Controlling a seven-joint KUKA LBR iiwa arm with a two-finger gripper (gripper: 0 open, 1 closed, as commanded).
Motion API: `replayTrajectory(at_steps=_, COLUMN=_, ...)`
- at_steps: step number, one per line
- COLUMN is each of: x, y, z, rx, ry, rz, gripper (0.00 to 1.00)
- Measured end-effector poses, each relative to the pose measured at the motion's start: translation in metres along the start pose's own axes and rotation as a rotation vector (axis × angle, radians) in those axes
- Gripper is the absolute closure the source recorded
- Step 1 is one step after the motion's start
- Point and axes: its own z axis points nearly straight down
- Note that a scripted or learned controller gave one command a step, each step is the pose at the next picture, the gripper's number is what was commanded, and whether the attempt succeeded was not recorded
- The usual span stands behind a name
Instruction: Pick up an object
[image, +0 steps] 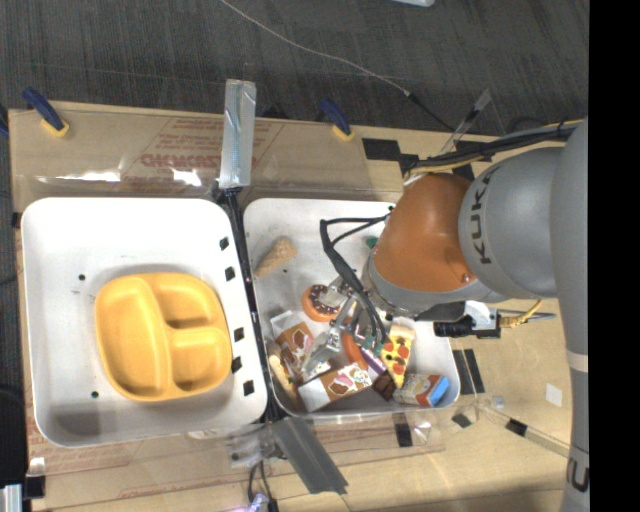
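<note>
reaching in from the right, wrist bent down over the right bin. gripper low among the toy food pile; grip state unclear.

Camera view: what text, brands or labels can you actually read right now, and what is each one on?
"KU": large black letters on the grey arm housing, cut off by the arm's curve.
Red print on the cardboard sheet behind the bins: too blurred to read.
Printing on the small packets in the right bin: too small to read.
</note>
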Motion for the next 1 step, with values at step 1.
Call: replayTrajectory(at_steps=1, x=0.0087, y=0.0090, z=0.0143, rx=-0.005, ry=0.002, rz=-0.002, gripper=0.00)
